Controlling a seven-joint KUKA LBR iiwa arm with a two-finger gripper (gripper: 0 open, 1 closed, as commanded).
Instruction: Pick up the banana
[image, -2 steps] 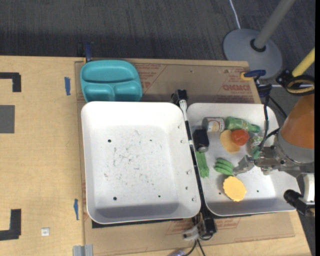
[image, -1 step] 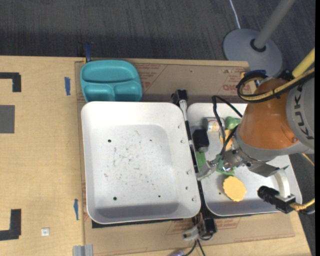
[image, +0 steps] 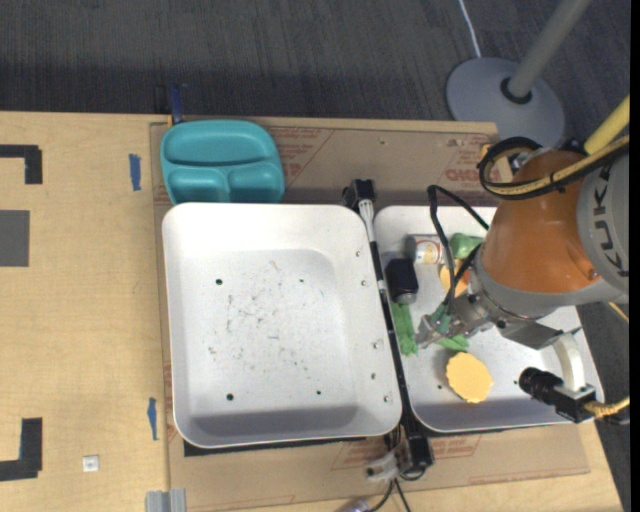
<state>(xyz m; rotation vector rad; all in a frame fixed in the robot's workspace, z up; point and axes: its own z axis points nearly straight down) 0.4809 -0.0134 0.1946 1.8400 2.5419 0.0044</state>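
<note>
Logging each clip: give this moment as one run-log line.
arm: over right bin | gripper: low, beside green item | grasp: unclear | banana: not identified | yellow disc: free | left bin: untouched

right bin (image: 500, 415) part-hidden by arm (image: 545, 240)

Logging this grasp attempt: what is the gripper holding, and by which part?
It cannot be told: the gripper is down in the right bin beside a green item, with nothing clearly between its fingers.
</note>
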